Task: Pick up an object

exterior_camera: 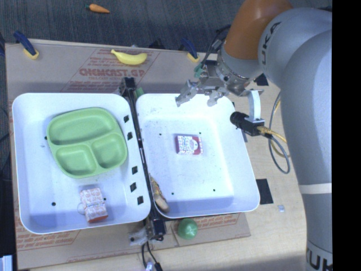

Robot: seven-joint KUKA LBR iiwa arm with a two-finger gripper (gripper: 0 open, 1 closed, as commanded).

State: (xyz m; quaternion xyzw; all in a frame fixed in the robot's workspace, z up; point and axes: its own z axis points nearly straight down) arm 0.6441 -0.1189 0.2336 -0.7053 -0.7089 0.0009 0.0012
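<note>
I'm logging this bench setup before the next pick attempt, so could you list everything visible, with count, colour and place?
bins: 2, white, side by side on the bench
divided tray: 1, light green, in the left bin
small carton: 1, white and red, left bin, near its front edge
packet: 1, red and white, middle of the right bin
banana: 1, yellow, on the cardboard behind the bins
ball: 1, green, on the cardboard in front of the right bin
carrot-like piece: 1, orange, on the dark floor behind the bench
clamps: 2, blue and yellow, back edge of the cardboard
arm: 1, grey with orange band, from the right
claw: 1, grey, open, over the right bin's back edge, holding nothing
</note>
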